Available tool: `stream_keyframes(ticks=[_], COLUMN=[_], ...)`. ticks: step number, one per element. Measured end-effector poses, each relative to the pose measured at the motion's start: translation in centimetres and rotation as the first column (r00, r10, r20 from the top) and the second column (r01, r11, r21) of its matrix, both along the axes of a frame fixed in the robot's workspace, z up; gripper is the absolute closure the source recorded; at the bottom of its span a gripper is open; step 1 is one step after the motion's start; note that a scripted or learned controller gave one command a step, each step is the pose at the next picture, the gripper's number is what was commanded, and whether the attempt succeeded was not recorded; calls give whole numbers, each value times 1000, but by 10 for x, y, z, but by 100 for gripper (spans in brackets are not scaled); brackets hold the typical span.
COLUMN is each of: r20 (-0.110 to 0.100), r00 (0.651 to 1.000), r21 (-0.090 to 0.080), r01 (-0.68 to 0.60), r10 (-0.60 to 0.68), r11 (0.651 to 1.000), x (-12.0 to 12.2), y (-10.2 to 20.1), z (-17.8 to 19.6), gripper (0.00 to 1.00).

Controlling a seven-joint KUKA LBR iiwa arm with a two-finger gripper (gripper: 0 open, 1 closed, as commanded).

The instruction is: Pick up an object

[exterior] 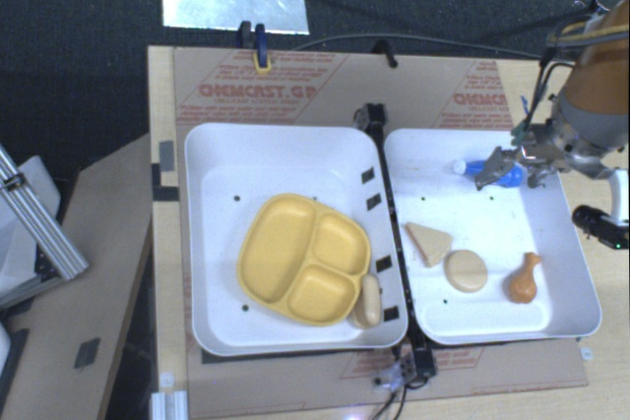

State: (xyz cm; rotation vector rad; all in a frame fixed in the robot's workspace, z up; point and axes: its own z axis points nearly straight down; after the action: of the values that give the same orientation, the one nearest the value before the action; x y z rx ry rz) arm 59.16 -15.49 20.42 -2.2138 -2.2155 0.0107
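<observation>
In the camera view, the arm point(596, 84) reaches in from the right and its gripper point(519, 160) hangs over the far part of the right bin point(561, 310), just above a blue object point(497, 174) with a white tip that lies near the bin's far wall. Whether the gripper is spread or pressed together I cannot tell, because the wrist hides that part. The blue object looks small and long, like a toy bottle or tube, lying on its side with the white end pointing left. In my judgement this is the thing being picked, and the step in hand is the descent onto it. To do it well, the gripper should come straight down over the middle of the blue body, close across its short width, and lift only when the grip is firm, because a rounded plastic thing may roll or slip away. Nearer in the same bin lie a wedge point(429, 243), a round piece point(466, 270) and an orange drumstick point(524, 278), all well apart from the gripper. The left bin point(212, 211) holds a yellow tray point(300, 256) with a pale roll point(369, 300) touching its near right edge.
</observation>
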Motion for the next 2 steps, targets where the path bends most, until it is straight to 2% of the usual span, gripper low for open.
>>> stream_keyframes(ticks=[1, 2], r20=[13, 10], r00=[1000, 1000], r21=[-2, -2], r01=[-3, -1], r10=[3, 1], r11=[1000, 1000], x=[3, 3], y=[0, -3], z=[8, -34], gripper=[0, 0])
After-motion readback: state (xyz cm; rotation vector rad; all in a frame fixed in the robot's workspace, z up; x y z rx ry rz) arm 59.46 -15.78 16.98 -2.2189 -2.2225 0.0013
